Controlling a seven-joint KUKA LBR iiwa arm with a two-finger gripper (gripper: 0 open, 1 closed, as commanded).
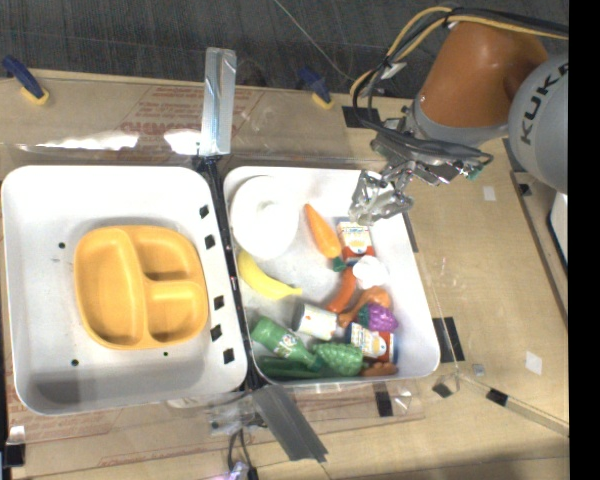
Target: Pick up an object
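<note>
a: where's the claw?
b: we see it over the right bin, top right corner, just above the carrot. can't tell its state.
a: and the objects?
b: banana, white bowl and green bottle lie in that bin. yellow tray sits in the left bin.

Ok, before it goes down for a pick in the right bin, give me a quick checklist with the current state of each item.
1. gripper over the right bin: ok, at its upper right corner.
2. Nothing held yet: ok, no object seen between its fingers.
3. Object directly below: cannot tell; the carrot and a small carton lie just beside it.
4. Clearance from the bin wall: not ok, the gripper sits right at the rim.
5. Objects well separated: not ok, the banana, green bottle and others lie crowded together.
6. Yellow tray out of the way: ok, in the left bin.
</note>
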